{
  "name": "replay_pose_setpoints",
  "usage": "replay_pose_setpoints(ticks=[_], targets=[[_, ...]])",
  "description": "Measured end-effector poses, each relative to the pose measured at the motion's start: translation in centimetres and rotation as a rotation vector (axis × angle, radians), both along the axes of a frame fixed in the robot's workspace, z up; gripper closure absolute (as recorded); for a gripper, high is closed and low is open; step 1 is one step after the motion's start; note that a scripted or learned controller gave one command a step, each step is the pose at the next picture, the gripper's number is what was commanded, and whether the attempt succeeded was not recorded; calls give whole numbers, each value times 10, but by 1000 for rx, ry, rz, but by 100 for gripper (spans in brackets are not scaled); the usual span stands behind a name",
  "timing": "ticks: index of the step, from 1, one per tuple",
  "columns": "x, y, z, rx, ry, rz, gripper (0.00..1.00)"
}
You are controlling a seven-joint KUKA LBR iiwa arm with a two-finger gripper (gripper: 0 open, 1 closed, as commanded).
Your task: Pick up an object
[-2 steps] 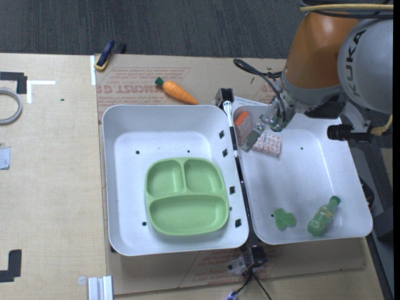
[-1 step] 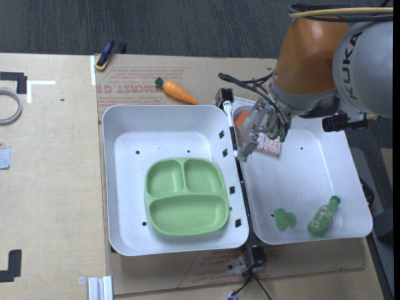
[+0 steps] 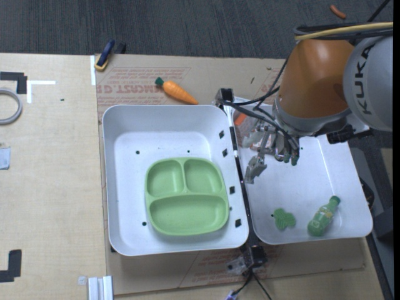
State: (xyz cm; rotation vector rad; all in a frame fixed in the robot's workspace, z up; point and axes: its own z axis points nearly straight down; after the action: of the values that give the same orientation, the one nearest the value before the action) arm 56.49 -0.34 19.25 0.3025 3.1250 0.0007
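My gripper [image 3: 270, 154] hangs low over the back left part of the right bin [image 3: 340, 167], under the orange band of the arm. Part of a small reddish thing [image 3: 241, 121] peeks out beside it near the bin's back left wall; what it is I cannot tell. A green bottle [image 3: 323, 217] lies at the front right of that bin. A small green leafy toy [image 3: 284, 219] lies just left of the bottle. Both are well in front of the gripper and apart from it.
The left bin [image 3: 125, 167] holds a green divided plate [image 3: 186, 197]. A toy carrot [image 3: 178, 91] lies on the cardboard behind the bins. A blue and yellow item [image 3: 105, 55] rests at the bench's back edge. Cables run from the arm over the wall between the bins.
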Motion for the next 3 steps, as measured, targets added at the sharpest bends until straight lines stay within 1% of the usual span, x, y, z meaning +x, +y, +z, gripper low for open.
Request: replay_pose_setpoints(ticks=[1,2,3], targets=[[46,-23,0,-1,-3,441,0],[43,-33,0,-1,-3,700,0],[22,-91,-78,-1,-1,694,0]])
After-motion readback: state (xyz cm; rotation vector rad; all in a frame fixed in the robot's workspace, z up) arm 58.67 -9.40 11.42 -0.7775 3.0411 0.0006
